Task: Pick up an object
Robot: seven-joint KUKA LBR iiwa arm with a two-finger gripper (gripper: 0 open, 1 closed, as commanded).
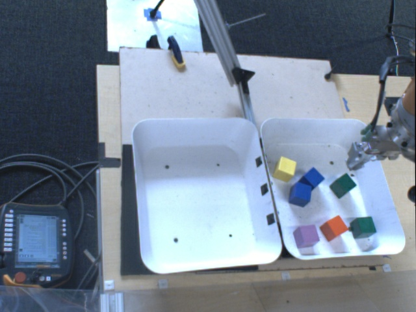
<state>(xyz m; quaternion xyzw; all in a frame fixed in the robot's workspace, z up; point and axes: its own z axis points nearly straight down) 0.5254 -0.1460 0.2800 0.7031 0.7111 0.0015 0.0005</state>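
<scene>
The right bin (305, 132) holds several small blocks: a yellow one (285, 168), two blue ones touching each other (314, 177) (300, 194), two green ones (342, 186) (363, 226), an orange one (334, 227) and a purple one (306, 236). My gripper (359, 156) reaches in from the right edge and hangs over the right bin's upper right part, just above and to the right of the nearer green block. Nothing shows between its fingers.
The left bin (195, 132) stands beside the right one. A slanted metal rail (218, 31) crosses the bench behind the bins. A teach pendant (36, 242) and cables lie off the bench at the lower left.
</scene>
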